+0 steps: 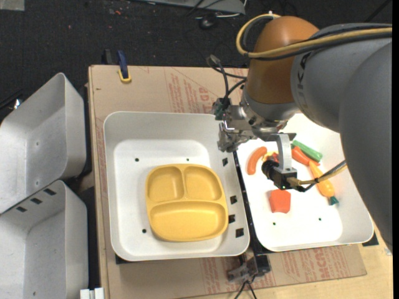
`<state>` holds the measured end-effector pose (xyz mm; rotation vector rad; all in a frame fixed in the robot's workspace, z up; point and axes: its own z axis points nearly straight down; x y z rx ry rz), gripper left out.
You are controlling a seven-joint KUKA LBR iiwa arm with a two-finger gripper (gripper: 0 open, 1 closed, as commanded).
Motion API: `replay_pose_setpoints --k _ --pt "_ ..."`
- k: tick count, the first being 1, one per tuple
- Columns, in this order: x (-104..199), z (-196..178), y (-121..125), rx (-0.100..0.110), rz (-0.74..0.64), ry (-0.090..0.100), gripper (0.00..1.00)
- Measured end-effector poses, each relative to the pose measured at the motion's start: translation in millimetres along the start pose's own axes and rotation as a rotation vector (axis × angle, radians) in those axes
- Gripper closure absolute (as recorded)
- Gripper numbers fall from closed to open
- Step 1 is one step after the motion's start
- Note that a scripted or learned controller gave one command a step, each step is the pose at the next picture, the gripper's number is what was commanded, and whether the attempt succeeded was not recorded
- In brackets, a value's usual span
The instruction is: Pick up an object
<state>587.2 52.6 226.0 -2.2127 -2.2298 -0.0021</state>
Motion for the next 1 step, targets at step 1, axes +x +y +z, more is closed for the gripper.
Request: replay_pose_setpoints --k 1 --pt "43.5 -3.0 5.5 -0.001 0.0 0.0 1.0"
